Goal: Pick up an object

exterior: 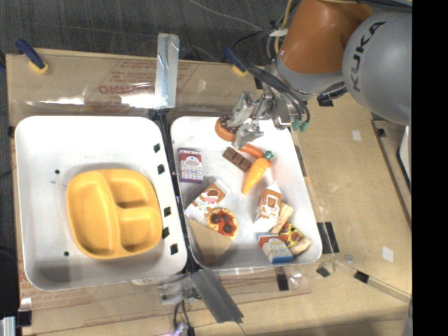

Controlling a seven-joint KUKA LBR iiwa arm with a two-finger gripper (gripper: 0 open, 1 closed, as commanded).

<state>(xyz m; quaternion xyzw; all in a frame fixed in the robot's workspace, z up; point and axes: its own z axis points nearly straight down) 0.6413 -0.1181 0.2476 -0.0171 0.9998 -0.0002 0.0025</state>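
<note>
Carrot (255, 174) lies slanted, leafy end up-right toward the gripper (246, 126), whose opening I cannot tell.

Tray (112, 212) in left bin (35, 138); carrot (255, 175), perhaps cartons, right.

The scene is evenly and brightly lit from above; soft shadows are cast inside the white bins (31, 187), and slight blur is seen throughout.

A robot lab: taped bench (350, 187), white bins (42, 159), KUKA arm (378, 54).
</note>
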